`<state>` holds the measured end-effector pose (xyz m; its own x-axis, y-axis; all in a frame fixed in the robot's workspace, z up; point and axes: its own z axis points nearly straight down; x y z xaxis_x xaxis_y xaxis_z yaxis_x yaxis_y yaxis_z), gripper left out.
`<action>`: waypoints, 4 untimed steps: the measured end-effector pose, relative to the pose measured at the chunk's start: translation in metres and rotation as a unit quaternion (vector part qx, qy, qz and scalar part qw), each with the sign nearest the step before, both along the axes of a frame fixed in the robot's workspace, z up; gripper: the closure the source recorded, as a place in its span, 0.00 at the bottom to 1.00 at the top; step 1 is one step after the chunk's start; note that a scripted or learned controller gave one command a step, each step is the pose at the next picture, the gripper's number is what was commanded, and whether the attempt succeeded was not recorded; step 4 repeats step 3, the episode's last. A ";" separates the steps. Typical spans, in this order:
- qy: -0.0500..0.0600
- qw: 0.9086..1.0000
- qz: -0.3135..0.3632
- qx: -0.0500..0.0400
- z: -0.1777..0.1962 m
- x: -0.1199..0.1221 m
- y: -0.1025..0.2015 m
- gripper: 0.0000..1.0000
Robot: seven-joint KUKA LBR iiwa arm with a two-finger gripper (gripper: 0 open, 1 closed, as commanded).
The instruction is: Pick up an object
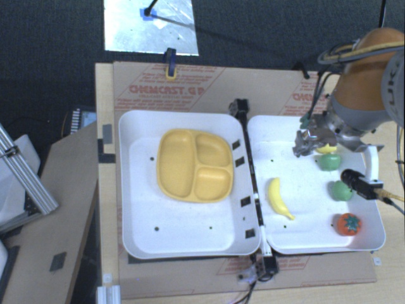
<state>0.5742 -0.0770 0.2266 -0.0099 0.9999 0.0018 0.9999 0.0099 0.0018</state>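
My gripper hangs over the right bin, at its far side; can't tell its state. The banana lies in the right bin, nearer the divider, apart from my gripper. Green fruit sits just right of the gripper, a yellow piece touching it above. Second green fruit and tomato are right of the banana. Yellow divided plate sits in the left bin, left of the banana. The cardboard under the bins reads "CHEMCAST GP" in red.
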 end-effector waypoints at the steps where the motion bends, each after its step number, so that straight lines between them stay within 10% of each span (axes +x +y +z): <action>1: 0.000 1.000 0.000 0.000 -0.010 -0.001 0.051 1.00; 3: 0.000 1.000 0.000 0.000 -0.018 0.009 0.165 1.00; 4: 0.000 1.000 0.000 0.000 -0.018 0.009 0.165 1.00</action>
